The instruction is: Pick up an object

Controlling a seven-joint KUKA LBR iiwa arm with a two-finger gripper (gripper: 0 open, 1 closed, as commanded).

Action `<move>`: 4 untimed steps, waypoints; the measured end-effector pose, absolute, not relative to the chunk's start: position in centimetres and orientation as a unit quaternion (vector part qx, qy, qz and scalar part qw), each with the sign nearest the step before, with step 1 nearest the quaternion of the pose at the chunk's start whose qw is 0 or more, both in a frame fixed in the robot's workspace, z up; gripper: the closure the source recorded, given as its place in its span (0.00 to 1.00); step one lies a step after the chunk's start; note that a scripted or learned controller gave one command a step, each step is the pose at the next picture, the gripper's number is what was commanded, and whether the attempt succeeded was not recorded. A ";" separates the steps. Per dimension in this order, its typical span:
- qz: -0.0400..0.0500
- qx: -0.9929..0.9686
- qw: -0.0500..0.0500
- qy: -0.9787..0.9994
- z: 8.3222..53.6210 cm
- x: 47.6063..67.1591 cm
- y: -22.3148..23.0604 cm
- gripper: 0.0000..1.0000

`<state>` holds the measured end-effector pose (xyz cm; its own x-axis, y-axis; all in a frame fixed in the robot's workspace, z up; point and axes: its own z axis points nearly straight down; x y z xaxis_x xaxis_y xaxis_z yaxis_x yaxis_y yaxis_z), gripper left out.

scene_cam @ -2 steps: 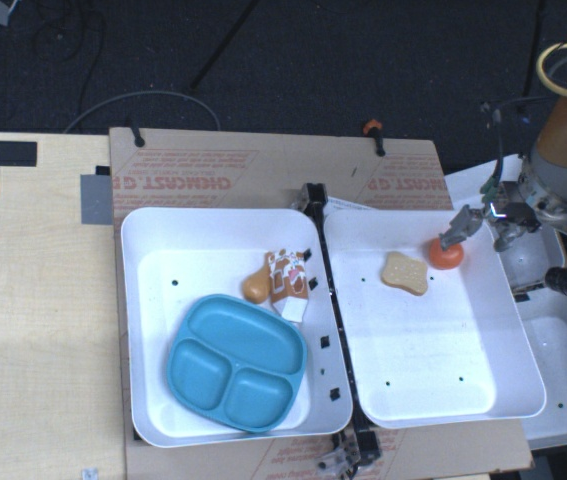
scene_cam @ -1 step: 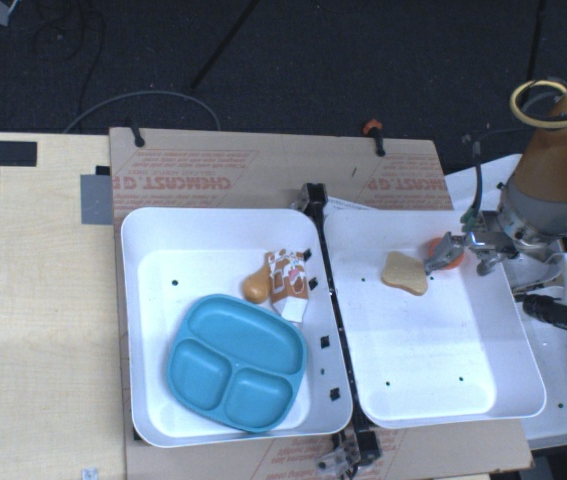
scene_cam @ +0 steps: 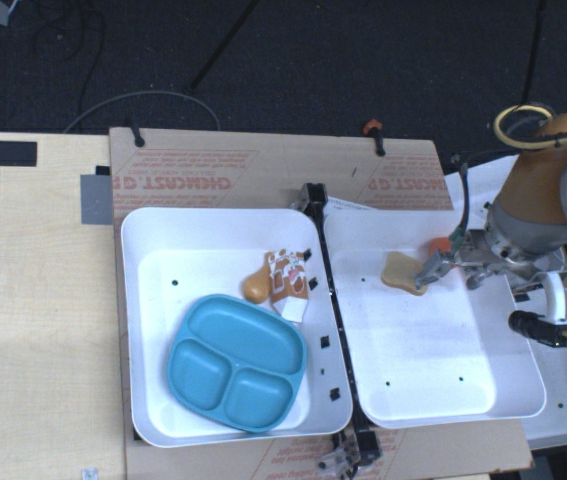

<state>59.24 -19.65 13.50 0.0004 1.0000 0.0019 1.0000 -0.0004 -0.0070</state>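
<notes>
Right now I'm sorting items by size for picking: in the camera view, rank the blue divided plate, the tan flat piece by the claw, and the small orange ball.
1. Blue divided plastic plate, by far the largest.
2. Tan flat piece in the right white bin.
3. Small orange ball.

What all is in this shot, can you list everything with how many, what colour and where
divided tray: one, blue, left bin, lower middle
small round piece: one, orange, left bin, just above the tray
patterned packet: one, brown and white, left bin, beside the orange piece
flat piece: one, tan, right bin, upper part, at the pincer's tip
bins: two, white, side by side on the bench
cardboard sheet: one, brown, under the bins
arm: one, grey with orange band, reaching in from the right
pincer: one, over the right bin at the tan piece
</notes>
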 end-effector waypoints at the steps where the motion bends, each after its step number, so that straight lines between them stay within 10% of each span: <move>1: 0.001 -0.707 0.003 -0.707 8.5 59.2 -19.5 0.00; 2: 0.001 -0.708 0.001 -0.706 9.8 59.2 -19.6 1.00; 4: 0.000 -0.707 -0.001 -0.707 20.7 58.4 -19.7 1.00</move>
<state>58.43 -19.74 20.66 -0.0004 1.0000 -0.0005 1.0000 0.0004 0.0012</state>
